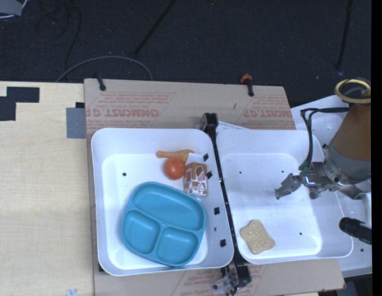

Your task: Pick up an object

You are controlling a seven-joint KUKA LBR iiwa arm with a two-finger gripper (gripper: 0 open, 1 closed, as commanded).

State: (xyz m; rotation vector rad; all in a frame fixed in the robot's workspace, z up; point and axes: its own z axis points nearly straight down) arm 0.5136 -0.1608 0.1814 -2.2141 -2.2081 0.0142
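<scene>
Cracker (257,237) lies flat near the front edge of the right bin (314,242), a pale, bumpy piece with nothing touching it. Above the same bin, over its right half, hangs the gripper (289,187), well apart from the cracker and farther back. It reaches in from the right on the arm (354,143), whose orange band shows above the grey wrist. The gripper is small and dark against the white floor, and I cannot tell whether its fingers are spread or pressed together; nothing seems to sit between them, though the view is too coarse to be sure.

Across the dark divider, the left bin (108,165) holds the rest. A blue plate (163,224) with three compartments fills its front half, lying slightly askew. Behind the plate, near the divider, stands a small carton (196,179) with a brown and white print, just beside a tomato (174,168). An orange piece (174,155), perhaps a toy carrot, lies right behind the tomato and touches it or nearly so.

Both bins rest on a sheet of cardboard (178,106) on the pale wooden worktop (37,190).
</scene>
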